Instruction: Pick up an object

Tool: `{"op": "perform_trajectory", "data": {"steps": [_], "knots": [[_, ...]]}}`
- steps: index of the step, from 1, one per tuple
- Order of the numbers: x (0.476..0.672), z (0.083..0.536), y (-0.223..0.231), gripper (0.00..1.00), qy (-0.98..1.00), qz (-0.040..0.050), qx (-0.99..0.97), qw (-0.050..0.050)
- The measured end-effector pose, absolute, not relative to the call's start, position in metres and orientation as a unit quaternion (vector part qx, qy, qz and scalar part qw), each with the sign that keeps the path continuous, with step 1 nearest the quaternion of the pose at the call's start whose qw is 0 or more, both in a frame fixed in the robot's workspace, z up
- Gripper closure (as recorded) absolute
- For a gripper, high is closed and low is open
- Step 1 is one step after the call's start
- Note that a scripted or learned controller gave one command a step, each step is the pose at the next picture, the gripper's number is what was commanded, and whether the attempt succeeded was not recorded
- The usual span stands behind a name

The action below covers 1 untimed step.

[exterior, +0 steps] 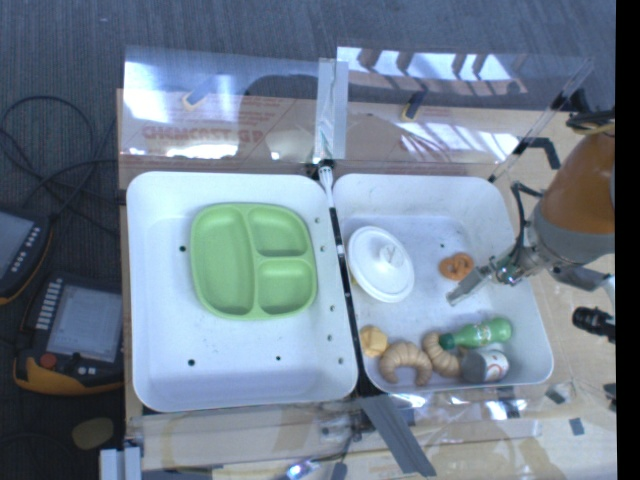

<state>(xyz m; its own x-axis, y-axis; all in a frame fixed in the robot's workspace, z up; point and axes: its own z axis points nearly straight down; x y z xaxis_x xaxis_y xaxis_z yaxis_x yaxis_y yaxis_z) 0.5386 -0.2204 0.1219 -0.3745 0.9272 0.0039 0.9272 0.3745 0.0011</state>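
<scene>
A small orange pretzel [457, 265] lies in the right bin [420, 193], and the pincer [470, 285] hangs just beside it — if it is spread or pressed together, I cannot tell. Near them sits a white lid [382, 263], and along the bin's front lie a green bottle [478, 334], a croissant [404, 361] and a yellow toy [373, 341] — the left bin [150, 298] holds a green plate [252, 260].

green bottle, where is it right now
The green bottle lies in the right bin near its front edge, beside the croissant and just above the ball.
</scene>
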Motion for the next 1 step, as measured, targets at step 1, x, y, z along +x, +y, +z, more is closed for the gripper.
{"op": "perform_trajectory", "data": {"steps": [1], "knots": [[0.5975, 0.0884, -0.2136, 0.00, -0.829, -0.0069, -0.559, -0.001]]}}
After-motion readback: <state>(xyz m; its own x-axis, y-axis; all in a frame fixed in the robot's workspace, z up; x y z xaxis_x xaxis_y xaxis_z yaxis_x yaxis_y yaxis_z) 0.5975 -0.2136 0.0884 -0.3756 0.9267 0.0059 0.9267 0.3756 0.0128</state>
